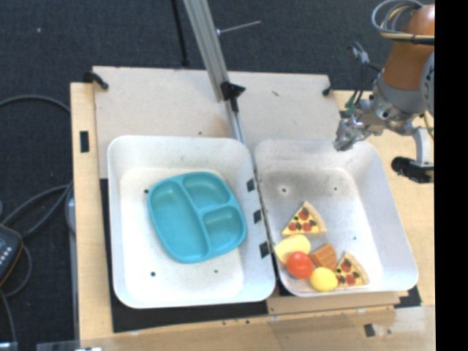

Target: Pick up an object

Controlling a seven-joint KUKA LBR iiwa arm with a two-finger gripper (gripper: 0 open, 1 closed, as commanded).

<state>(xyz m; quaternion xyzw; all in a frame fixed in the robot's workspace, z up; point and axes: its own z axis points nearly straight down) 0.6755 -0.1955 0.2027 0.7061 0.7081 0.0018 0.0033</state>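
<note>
Nearest, in the near end of the right bin (369, 196), a cluster of toy food: a yellow ball (323, 278) at the front rim, touching a red tomato (298, 264) on its left; a pizza slice (352, 270) just to the right of the ball; a small brown cracker (324, 255) wedged between tomato and slice; a pale yellow piece (289, 246) against the bin's left wall, touching the tomato; slightly farther in, a second pizza slice (304, 220), point toward the far side, near the yellow piece.

Beside it, in the left bin (131, 189), a blue divided tray (196, 215), lying flat and turned at an angle, about mid-bin.

Farther back, over the far right corner of the right bin, the gripper (348, 136), pointing down, well apart from the toy food; spread or pressed together, impossible to tell at this size; above it the grey arm with its orange band (406, 58), reaching in from the right.

Farthest, on the bare board of the bench (168, 101), a slanted aluminium pole (207, 39) with a black clamp (232, 91) low on it, foot between the two bins; dark floor beyond, cables (22, 108) at the left.
</note>
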